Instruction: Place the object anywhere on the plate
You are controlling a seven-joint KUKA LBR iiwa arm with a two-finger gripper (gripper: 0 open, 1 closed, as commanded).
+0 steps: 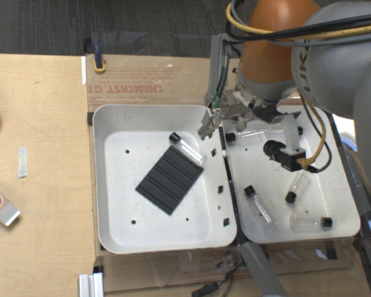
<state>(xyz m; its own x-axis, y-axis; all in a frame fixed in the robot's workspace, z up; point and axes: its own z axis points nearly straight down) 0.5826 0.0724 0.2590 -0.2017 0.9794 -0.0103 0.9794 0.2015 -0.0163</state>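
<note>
Clearly we see a black ribbed plate [170,180] lying flat at a slant in the left bin [111,184], with a clear vial [185,146], black-capped, resting at the plate's upper corner, touching it. Our gripper [209,124] hangs over the divider between the bins, just beside that vial; we cannot tell whether it is parted or closed. Several more vials [258,204] lie scattered in the right bin [334,228]

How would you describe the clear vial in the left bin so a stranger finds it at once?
Look in the left shallow white bin. A dark ribbed rectangular plate lies there at a slant. The clear plastic vial with a black cap rests at the plate's upper corner, unlike the vials in the right bin.
</note>
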